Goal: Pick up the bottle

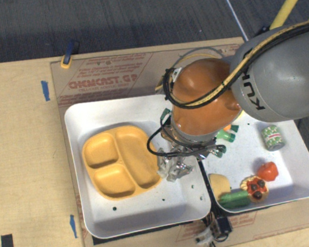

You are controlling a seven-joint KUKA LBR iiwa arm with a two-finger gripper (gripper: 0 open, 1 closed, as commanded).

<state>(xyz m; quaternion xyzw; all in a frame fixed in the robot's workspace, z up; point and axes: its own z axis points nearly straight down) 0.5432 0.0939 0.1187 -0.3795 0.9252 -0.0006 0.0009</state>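
A green object with a small orange end, perhaps the bottle (227,134), lies in the right bin (304,185), mostly hidden under the arm's orange wrist band. My gripper (175,168) hangs over the left bin (93,213), near its right wall and just right of the yellow divided tray (117,161). It is well left of the green object, with nothing visible in its metal tips.
In the right bin lie a green-and-white patterned can (273,137), a red pepper (267,171), a green cucumber (234,198), a pale yellow item (219,184) and a red-yellow toy (255,186). The big grey arm (283,75) covers the bins' upper right.
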